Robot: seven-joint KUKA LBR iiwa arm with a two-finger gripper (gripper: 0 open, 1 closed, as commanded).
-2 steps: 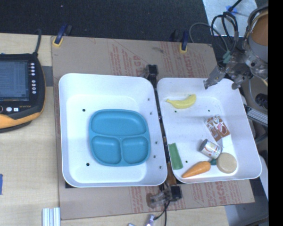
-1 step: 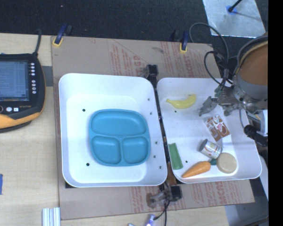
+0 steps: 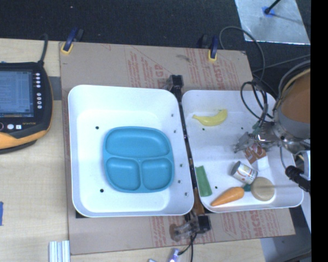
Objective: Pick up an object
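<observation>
My gripper (image 3: 252,145) hangs low over the right part of the right bin (image 3: 229,103), below the arm's orange band (image 3: 298,103). A small brownish piece (image 3: 256,155) lies right at the gripper; I cannot tell whether it is held. Just in front of it lies a silver can (image 3: 244,172) on its side. A beige round object (image 3: 263,190) and an orange carrot (image 3: 227,196) lie near the bin's front wall. A green block (image 3: 203,180) rests by the left wall. A yellow banana (image 3: 210,118) lies toward the back.
The left bin (image 3: 85,146) holds a blue divided plate (image 3: 138,158). A tablet-like pendant (image 3: 15,103) sits on the bench at far left. Black cables (image 3: 257,100) loop over the right bin's back right corner. Clamps hold the cardboard base at its far edge.
</observation>
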